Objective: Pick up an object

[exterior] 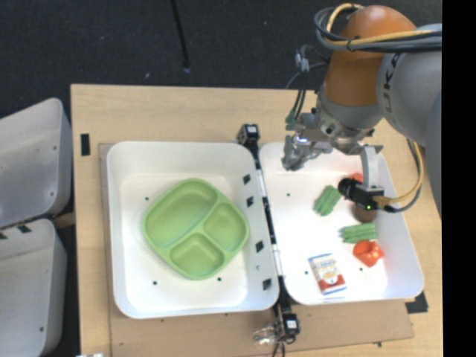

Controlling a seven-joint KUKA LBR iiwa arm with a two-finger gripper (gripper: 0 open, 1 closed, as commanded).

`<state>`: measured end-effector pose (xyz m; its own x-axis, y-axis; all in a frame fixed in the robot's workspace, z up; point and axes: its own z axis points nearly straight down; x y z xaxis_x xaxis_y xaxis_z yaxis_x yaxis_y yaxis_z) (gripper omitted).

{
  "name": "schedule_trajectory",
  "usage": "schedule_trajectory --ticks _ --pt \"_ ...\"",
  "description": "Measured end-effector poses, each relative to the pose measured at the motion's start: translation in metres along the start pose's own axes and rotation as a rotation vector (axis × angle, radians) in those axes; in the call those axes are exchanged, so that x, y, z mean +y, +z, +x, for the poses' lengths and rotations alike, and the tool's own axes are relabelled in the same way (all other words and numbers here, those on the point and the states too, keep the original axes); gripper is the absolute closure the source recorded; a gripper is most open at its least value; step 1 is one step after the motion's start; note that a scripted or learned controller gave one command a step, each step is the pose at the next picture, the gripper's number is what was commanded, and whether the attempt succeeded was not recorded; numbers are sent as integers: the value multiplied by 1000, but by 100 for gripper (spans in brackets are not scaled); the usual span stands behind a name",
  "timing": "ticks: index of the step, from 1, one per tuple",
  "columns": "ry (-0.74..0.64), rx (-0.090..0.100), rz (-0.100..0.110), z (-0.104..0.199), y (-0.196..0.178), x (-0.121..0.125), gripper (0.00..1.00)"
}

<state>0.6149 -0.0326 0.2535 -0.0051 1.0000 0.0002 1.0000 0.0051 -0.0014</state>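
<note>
Over the right bin, the pincer hangs; its grip, seemingly empty, is unclear.

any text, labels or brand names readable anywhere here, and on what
Arm: dark letters at the edge of the grey casing, cut off, too partial to read.
Small carton: a red and blue printed face, too small and blurred to read.
Green tray, green pieces and red piece: no lettering I can make out.
</note>
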Motion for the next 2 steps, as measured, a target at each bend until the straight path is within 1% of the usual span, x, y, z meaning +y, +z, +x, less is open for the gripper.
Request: schedule_trajectory --ticks 1,2 --pt "-2 1 -1 57 -2 -18 100" --pt "0 0 1 94 10 -41 100"
